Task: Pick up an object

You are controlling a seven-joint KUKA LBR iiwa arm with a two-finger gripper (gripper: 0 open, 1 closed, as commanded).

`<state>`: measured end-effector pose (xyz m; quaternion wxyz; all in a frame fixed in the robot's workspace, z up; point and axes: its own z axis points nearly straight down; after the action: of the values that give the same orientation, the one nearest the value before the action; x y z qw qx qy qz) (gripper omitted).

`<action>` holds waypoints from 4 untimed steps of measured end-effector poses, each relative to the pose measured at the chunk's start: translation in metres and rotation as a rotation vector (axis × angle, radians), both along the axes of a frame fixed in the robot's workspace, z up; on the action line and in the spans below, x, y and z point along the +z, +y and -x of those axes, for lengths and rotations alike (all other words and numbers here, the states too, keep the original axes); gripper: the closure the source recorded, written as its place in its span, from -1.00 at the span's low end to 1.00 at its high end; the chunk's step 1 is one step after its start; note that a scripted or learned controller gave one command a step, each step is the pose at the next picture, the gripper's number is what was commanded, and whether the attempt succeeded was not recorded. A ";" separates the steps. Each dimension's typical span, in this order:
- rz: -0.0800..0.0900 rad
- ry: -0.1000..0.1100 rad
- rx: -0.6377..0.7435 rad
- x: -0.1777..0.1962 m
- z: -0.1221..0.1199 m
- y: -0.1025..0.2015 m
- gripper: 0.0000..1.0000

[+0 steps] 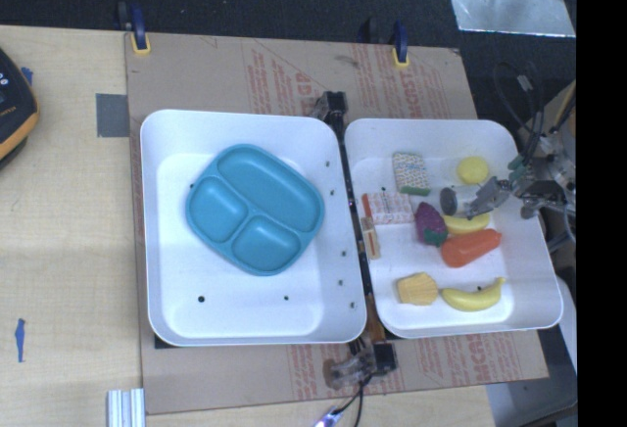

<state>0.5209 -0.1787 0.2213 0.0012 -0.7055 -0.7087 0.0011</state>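
The right bin (529,308) holds several toy foods. Among them are a yellow lemon (473,168), a purple eggplant (429,222), a red pepper (471,246), a banana (474,297) and a yellow chunk (417,289). A patterned packet (409,166) lies at the back with a green piece (415,190) beside it. My gripper (482,198) reaches in from the right edge. It hangs low over a second yellow banana (457,223), between the lemon and the pepper. Nothing is visibly held.
The left bin (167,308) holds a blue divided plate (256,209). A small printed card (389,208) lies near the right bin's left wall. Clamps (400,44) hold the cardboard base at the back. A yellow-black device (14,112) sits at the far left.
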 end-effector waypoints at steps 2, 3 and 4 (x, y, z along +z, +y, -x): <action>0.004 -0.011 -0.002 -0.125 -0.039 0.046 -1.00; 0.003 -0.012 0.000 -0.126 0.005 0.049 -1.00; 0.002 -0.010 0.004 -0.115 0.005 0.048 1.00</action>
<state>0.5163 -0.1302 0.1064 -0.0030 -0.7042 -0.7100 -0.0017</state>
